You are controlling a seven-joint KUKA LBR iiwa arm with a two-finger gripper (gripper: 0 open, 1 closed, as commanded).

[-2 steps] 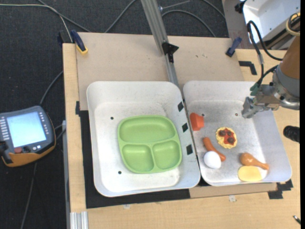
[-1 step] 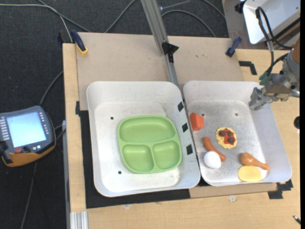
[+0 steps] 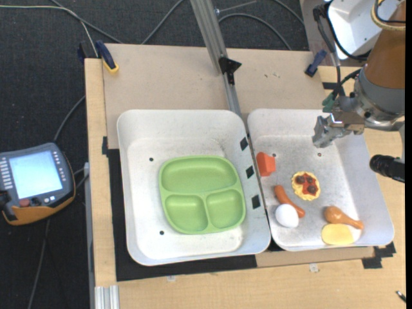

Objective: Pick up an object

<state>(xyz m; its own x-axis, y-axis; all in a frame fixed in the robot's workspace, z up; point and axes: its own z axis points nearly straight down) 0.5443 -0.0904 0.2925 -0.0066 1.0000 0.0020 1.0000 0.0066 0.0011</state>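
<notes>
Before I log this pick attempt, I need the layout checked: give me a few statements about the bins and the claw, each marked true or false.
1. The green divided plate lies in the left bin. True.
2. The claw hangs over the left bin. False: it is over the right bin's far end.
3. The white egg sits beside the sausage. True.
4. The small pizza rests on the green plate. False: it lies in the right bin.
5. The orange block is near the right bin's left wall. True.
</notes>
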